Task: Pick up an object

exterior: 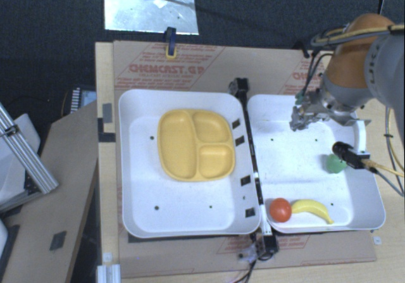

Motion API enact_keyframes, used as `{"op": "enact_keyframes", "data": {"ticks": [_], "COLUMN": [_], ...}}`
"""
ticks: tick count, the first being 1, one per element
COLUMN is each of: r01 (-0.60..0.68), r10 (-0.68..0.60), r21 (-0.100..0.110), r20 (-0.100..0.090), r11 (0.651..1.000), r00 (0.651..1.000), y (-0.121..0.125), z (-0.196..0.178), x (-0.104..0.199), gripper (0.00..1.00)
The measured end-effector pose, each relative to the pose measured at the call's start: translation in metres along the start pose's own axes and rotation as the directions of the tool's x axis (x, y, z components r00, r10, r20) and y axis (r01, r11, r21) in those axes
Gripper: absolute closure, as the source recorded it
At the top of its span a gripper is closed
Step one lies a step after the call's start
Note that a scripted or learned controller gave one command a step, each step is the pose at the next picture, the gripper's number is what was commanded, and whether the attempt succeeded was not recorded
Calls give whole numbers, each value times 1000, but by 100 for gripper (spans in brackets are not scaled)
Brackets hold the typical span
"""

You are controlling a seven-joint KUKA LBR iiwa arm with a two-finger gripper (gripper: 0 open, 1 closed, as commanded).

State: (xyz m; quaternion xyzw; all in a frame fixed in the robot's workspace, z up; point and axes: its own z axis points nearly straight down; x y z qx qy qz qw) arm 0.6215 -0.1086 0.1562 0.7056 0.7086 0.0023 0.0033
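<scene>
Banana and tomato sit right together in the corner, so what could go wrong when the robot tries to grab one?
The banana touches the tomato, so the gripper could nudge one while reaching for the other. Both lie close to the right bin front wall, which might block it.

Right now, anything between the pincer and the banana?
Nothing visible. The pincer hangs over the right bin's upper part; bare white floor lies between it and the banana at the front wall. The tomato sits beside the banana.
</scene>
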Motion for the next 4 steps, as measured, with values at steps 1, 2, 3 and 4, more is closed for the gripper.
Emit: {"op": "enact_keyframes", "data": {"ticks": [1,2,3,4], "r01": [1,6,6,6], "r10": [-1,-6,-6,-6], "r21": [1,5,5,6], "r20": [0,-3,-4,-4], "r11": [1000,1000,1000,1000], "r00": [1000,1000,1000,1000], "y": [2,9,20,22], "z": [-55,-54,-68,-78], "x": [0,63,121,176], "gripper": [100,100,100,100]}}
